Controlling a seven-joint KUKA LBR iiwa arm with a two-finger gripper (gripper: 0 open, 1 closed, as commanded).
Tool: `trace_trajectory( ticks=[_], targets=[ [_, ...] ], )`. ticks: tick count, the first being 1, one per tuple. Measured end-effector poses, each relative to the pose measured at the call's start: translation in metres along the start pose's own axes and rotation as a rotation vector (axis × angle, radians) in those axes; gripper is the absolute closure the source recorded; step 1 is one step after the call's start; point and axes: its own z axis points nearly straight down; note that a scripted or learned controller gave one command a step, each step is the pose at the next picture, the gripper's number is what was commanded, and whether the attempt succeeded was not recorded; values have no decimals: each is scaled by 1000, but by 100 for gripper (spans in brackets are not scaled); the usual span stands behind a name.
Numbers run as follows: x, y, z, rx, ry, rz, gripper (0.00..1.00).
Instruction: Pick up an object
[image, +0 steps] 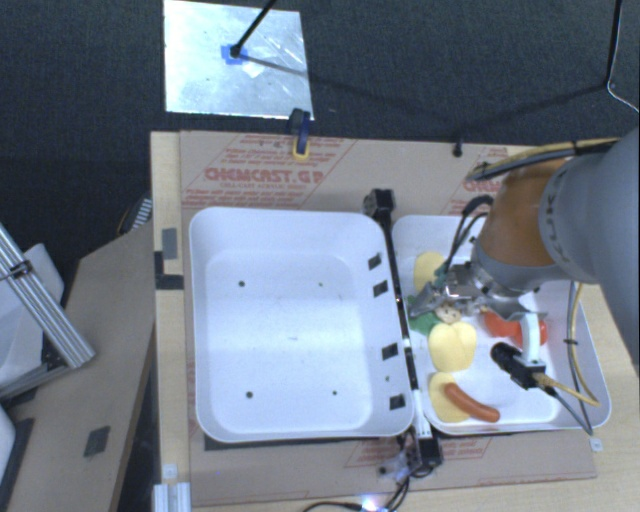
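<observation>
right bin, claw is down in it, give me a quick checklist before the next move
1. Claw is over the right bin, among the toys: ok.
2. Something is between the claw's fingers: cannot tell, the wrist blocks the view.
3. Targets within reach: ok, yellow piece and sausage lie just below the claw.
4. Items spaced for a clean grasp: not ok, green piece and yellow piece crowd the claw.
5. Cable clear of the toys: not ok, it trails across the bin near the sausage.
</observation>
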Motion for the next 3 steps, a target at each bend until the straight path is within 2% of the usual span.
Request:
trace_trajectory(
  ticks=[1, 2, 3],
  targets=[
    [-3, 2, -12, -4, -2, 3, 100],
    [12, 28, -247, -21, -4, -1, 100],
    [50, 94, -343, -17, -2, -3, 100]
  ],
)
